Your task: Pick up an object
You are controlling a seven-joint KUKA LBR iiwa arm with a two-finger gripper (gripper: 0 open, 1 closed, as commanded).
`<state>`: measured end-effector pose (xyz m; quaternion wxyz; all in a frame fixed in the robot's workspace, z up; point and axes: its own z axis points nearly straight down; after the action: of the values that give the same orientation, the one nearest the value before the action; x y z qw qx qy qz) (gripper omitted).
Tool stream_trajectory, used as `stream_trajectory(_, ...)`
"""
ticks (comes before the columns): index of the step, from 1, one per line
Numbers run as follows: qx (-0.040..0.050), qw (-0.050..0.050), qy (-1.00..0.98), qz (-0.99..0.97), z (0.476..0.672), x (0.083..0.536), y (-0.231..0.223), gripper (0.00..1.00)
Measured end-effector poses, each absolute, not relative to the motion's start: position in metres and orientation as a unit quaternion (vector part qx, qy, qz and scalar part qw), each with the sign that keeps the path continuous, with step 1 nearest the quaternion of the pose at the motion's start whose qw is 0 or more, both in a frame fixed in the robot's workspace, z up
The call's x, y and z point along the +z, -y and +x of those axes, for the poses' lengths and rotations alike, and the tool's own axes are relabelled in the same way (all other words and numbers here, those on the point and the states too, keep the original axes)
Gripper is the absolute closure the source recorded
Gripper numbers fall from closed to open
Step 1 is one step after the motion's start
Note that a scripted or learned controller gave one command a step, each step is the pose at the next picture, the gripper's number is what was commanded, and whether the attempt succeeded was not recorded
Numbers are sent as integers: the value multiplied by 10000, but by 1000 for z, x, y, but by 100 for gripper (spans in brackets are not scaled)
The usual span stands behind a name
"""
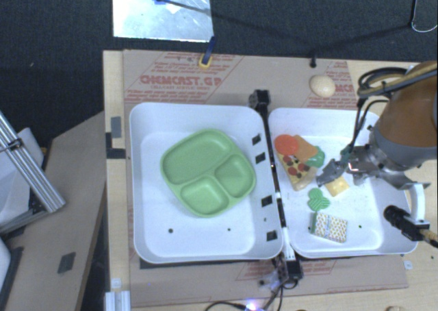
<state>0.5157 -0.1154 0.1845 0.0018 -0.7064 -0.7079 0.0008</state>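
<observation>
The gripper (333, 172) is low in the right bin (363, 242), its fingers apart, nothing between them; a small yellow block (337, 187) lies just beside the tips; a pizza slice toy (298, 163) lies to the left, touching a red piece (287, 144); a green round piece (317, 199) and a patterned packet (330, 227) lie nearer the front; the left bin (154, 238) holds a green divided plate (207, 172).

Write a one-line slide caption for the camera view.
Gripper reaches among toy food in right bin; green tray fills left bin.
</observation>
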Motion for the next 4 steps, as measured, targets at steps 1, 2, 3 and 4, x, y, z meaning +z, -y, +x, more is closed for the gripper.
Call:
stream_trajectory(1,11,21,7075,-7067,511,123,110,0)
stream_trajectory(2,1,5,7074,-7069,511,83,110,0)
stream_trajectory(3,-11,-12,7073,-7069,512,95,110,100)
stream_trajectory(4,-20,-31,7082,-7060,512,158,115,100)
